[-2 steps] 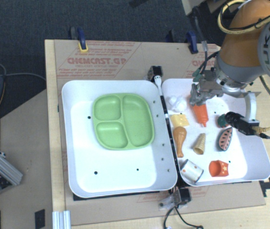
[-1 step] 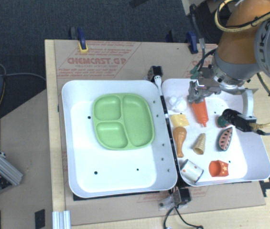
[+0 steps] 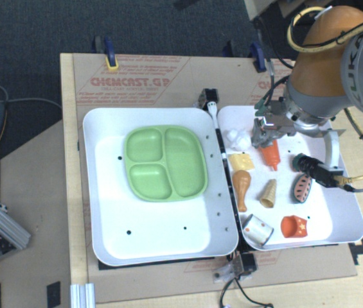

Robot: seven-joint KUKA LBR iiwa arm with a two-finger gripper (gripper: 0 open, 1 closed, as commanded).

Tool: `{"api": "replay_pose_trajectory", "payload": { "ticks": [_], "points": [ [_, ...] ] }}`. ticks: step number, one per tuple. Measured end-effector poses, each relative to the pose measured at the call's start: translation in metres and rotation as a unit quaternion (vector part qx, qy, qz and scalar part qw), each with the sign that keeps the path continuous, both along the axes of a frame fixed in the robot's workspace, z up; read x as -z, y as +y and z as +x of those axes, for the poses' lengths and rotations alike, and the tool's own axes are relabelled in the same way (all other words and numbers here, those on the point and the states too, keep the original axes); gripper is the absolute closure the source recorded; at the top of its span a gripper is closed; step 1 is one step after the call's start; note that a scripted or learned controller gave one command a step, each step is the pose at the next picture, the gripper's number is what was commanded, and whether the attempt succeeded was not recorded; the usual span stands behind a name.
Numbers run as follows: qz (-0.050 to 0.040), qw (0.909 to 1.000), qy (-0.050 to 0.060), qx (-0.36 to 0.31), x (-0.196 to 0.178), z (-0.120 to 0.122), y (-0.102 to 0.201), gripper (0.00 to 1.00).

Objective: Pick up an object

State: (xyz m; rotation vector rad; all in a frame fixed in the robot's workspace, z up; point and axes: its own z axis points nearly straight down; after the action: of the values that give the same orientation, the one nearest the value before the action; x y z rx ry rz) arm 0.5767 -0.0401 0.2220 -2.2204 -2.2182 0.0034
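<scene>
Now fingers (image 3: 266,135) above orange carrot (image 3: 270,155), right bin (image 3: 348,220).

The green tray (image 3: 166,163) and white bins (image 3: 104,191) look like smooth glossy plastic; the bench (image 3: 162,82) is matt brown cardboard.

Red print reading "CHEMCAST G.P" runs across the brown board (image 3: 144,81) behind the white bins.

Two white bins: left bin (image 3: 104,191), right bin (image 3: 345,220); one green divided plate (image 3: 166,163) in the left; right bin holds roughly eight small toys, among them one carrot (image 3: 270,154), one cone (image 3: 268,193), one drumstick (image 3: 241,188).
</scene>
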Motion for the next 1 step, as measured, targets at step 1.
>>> {"api": "replay_pose_trajectory", "payload": {
  "ticks": [1],
  "points": [
    [-0.0007,1.0000,-0.001,0.000,0.0076,0.0072,-0.0052,1.00]
  ]
}}
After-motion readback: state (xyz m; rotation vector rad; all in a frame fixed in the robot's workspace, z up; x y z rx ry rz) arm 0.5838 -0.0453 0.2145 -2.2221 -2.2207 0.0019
